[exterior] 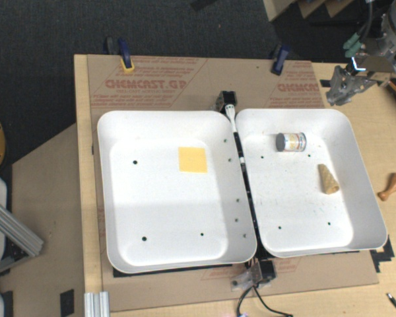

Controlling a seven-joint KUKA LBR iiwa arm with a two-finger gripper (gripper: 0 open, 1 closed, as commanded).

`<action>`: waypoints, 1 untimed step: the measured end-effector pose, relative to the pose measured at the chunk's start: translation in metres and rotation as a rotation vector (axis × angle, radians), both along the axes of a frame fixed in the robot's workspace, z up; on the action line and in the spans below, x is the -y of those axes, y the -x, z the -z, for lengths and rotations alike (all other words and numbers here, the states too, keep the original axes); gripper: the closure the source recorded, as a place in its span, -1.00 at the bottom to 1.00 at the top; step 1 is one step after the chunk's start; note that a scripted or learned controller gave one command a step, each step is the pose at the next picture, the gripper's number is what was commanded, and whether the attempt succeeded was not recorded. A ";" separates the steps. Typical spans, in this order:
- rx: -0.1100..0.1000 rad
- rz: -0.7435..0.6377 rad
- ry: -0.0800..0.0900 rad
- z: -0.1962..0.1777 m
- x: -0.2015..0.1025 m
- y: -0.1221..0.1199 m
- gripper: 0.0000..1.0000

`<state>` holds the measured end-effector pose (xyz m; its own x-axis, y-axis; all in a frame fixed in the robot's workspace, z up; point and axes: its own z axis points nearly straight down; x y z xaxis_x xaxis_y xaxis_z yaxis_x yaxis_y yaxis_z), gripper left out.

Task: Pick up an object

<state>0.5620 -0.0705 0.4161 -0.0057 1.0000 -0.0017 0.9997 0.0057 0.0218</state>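
Pincer (pixel 343 88) is hanging at the upper right of the camera view, above the bench and just beyond the far right corner of the right bin (pixel 356 150). Nothing is showing between its two dark fingers, and nothing is touching them; they are appearing slightly parted, though at this size and angle I cannot tell for certain how far they are spread.

Moving outward, the nearest object is a small jar (pixel 291 141) lying on its side in the far part of the right bin. A little nearer the camera and further right, a tan wedge-shaped piece (pixel 328 178) is lying on the bin floor, well apart from the jar. Across the divide, a flat yellow square (pixel 192 159) is sitting in the left bin (pixel 119 197).

By my reading, the task is sitting at its opening step: an approach, with no grasp made. The next move is calling for travel inward over the right bin, a descent over one object, and a closing of the fingers around it.
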 end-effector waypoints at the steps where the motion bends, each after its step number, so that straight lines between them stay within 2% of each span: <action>1: -0.033 0.003 -0.003 0.120 -0.028 -0.013 1.00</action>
